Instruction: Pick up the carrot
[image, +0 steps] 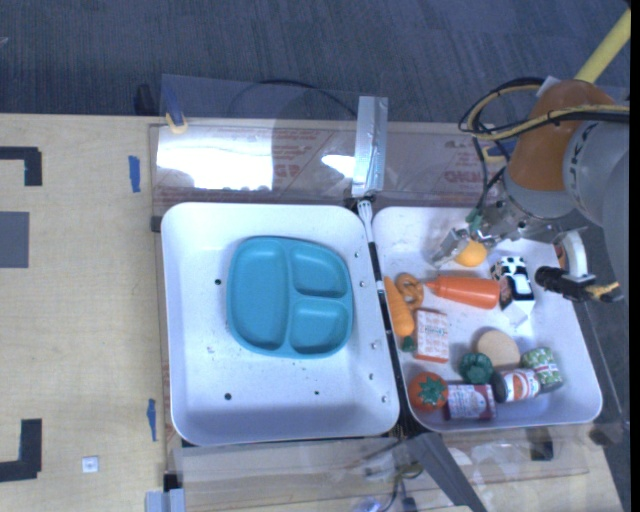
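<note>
The carrot (466, 291) is a smooth orange cone lying flat in the right bin (580, 400), with its tip pointing right. My gripper (453, 243) hangs over the bin's back part, a short way above and behind the carrot and apart from it. Its two silver fingers look spread open with nothing between them. A small yellow-orange fruit (472, 254) lies right beside the fingertips, between the gripper and the carrot.
Crowded around the carrot are an orange piece with a pretzel (403, 305), a small printed box (432, 335), a tan roll (498, 348), a tomato (428, 390), a red can (470, 402) and a black-and-white toy (513, 272). The left bin (190, 380) holds a blue divided plate (290, 296).
</note>
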